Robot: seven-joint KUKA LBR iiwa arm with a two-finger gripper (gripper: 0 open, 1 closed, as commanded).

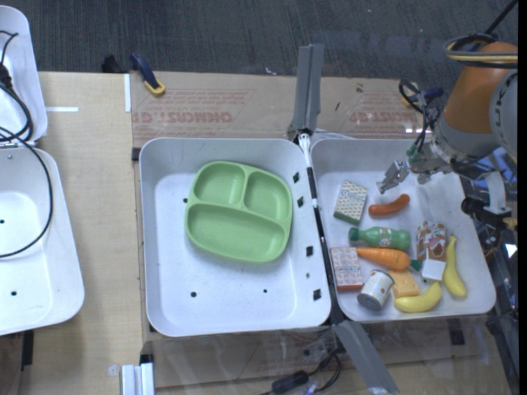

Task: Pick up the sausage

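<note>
Dark grey carpet runs behind a pale wooden bench (90, 122) that carries two shallow white bins side by side. Left bin (156, 245): a green divided tray (240, 211), three compartments, lying flat a little above the centre. Right bin (478, 299): a cluster of toy food. Sausage (389, 206), orange-red, lies in the upper middle of this bin, tilted slightly, its right end higher. To its left, a speckled cracker-like packet (350, 201). Below the sausage, a green bottle (380, 238) on its side; under that, a carrot (384, 258). Further down: a pink wafer block (345, 267), a small tin can (375, 290) tipped over, a cheese wedge (406, 283), and two bananas (429, 293) along the lower right corner.

Arm enters from the right, orange band showing at the upper right edge. Gripper (394, 176) hangs just above and a little left of the sausage's upper end, close to it. Fingers too small and blurred; whether spread or pressed together cannot be told. Nothing visible between them.
</note>
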